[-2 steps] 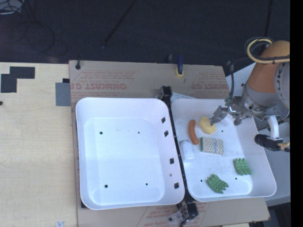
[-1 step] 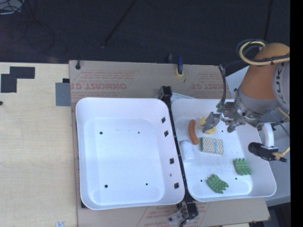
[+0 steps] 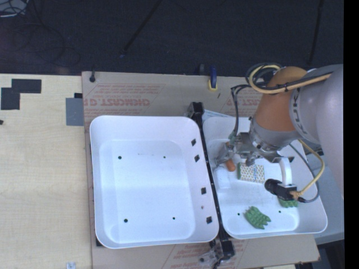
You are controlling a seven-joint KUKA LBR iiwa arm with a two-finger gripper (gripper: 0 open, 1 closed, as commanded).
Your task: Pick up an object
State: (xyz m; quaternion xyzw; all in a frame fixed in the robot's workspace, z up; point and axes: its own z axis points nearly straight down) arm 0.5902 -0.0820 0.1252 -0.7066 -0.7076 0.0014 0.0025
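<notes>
Small orange object (image 3: 230, 165), lying in the right-hand shallow white plastic bin (image 3: 314, 226) near its left wall, directly under the two-finger gripper (image 3: 236, 150); whether the gripper is open, closed or holding anything cannot be told. A patterned white card (image 3: 252, 173) lies just beside the object. A knobbly green toy (image 3: 257, 217) rests nearer the front rim. The left-hand white bin (image 3: 106, 228) adjoins.

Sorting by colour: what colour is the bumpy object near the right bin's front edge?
Green, seen in the camera view.
</notes>
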